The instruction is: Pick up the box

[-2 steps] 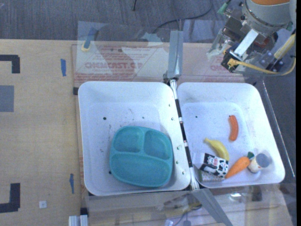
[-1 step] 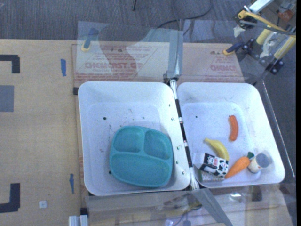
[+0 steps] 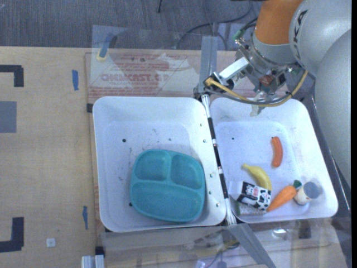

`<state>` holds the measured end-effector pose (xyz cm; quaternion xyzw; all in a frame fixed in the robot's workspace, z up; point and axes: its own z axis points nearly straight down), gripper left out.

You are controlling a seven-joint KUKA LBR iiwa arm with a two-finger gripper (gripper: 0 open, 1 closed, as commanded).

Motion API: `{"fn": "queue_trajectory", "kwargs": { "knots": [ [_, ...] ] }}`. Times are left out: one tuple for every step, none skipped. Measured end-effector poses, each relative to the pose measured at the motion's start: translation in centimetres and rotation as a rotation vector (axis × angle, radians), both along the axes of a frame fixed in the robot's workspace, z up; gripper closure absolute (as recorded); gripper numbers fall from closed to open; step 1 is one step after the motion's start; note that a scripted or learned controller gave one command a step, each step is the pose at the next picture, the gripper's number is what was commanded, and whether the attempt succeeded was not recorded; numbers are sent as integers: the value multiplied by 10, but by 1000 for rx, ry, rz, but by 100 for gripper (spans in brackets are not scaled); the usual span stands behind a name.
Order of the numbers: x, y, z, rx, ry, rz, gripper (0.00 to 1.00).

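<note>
Two bins: the left bin (image 3: 111, 121) bears a teal tray (image 3: 167, 186), and the right bin (image 3: 245, 135) has the box (image 3: 254, 195) at its 6 o'clock edge. The arm (image 3: 284, 21) hangs over 12 o'clock, gripper (image 3: 266, 85) state impossible to tell. Approach looks barely begun; next it likely must cross toward 6 and descend beside the banana (image 3: 257, 175) and carrot (image 3: 281, 197).

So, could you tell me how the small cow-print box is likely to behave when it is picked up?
The cow-print box looks like a small carton, so probably light and fairly stiff. It lies flat, wedged between the banana and carrot, so it may nudge them when lifted.
</note>
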<state>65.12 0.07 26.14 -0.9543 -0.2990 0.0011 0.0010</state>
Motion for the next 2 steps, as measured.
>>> {"fn": "queue_trajectory", "kwargs": {
  "knots": [
    [-32, -7, -77, 0, 3, -226, 0],
    [-32, -8, -67, 1, 1, -231, 100]
  ]
}}
